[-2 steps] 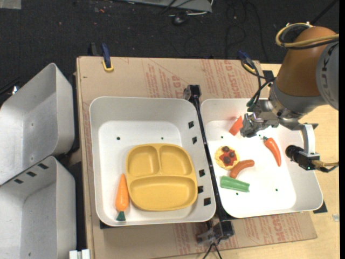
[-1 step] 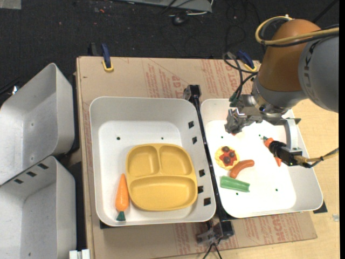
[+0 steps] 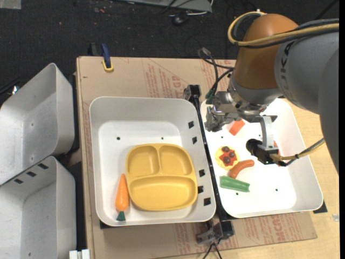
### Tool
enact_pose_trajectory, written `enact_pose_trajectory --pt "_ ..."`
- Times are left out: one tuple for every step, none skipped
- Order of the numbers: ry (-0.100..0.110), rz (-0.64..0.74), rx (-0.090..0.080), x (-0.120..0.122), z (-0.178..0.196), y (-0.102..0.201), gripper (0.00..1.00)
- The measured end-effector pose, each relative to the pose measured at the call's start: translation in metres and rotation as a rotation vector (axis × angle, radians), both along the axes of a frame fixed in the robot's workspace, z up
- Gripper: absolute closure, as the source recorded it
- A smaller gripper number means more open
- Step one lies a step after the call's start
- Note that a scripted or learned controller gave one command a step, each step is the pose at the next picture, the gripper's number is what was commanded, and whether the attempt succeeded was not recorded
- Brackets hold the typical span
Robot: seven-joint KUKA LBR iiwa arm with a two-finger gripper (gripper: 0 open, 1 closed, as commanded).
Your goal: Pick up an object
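Right bin (image 3: pixel 302 193), smooth white plastic: a small orange-red wedge (image 3: pixel 236 127) lies just below the gripper (image 3: pixel 233 114), whose grip cannot be made out. Nearby lie a yellow tart with dark berries (image 3: pixel 227 156), a curved red sausage (image 3: pixel 240 168) and a flat green pod (image 3: pixel 234 184). Left bin (image 3: pixel 102 144): a yellow divided plate (image 3: pixel 160 177), with a tapered carrot (image 3: pixel 122 194) beside it.

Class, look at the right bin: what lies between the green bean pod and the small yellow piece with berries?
In the camera view, a red sausage lies between the green bean pod and the yellow berry piece in the right bin.
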State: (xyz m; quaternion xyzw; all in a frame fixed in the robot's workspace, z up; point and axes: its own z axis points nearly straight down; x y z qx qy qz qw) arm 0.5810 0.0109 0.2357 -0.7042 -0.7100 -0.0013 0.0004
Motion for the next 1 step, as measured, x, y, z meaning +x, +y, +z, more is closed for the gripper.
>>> enact_pose_trajectory --pt "0.001 -0.001 -0.001 0.0077 -0.0102 0.0583 1.00"
